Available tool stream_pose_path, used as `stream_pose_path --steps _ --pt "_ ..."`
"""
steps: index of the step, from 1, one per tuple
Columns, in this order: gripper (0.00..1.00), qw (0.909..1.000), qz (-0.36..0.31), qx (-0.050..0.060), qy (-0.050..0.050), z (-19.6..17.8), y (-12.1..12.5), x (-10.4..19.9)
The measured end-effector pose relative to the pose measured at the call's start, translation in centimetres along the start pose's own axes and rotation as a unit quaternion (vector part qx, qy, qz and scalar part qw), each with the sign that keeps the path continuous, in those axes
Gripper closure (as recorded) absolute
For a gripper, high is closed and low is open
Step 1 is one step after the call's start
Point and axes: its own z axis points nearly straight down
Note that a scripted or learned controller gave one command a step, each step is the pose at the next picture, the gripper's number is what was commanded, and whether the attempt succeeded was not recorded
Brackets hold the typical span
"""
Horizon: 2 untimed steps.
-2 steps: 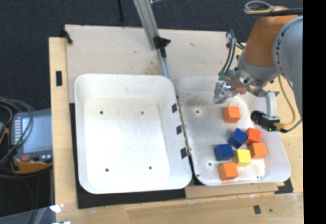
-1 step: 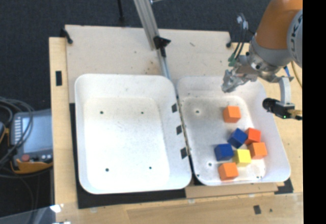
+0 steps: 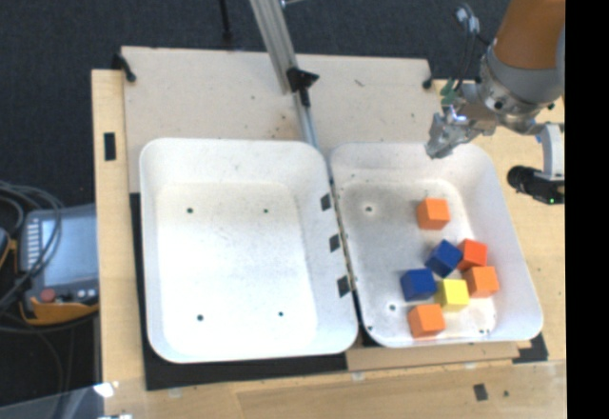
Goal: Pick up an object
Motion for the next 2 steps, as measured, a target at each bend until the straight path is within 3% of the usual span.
stream_pose_path --steps 2 --pt "1.0 1.0 -0.001 0.003 0.001 1.3 -1.1 9.3"
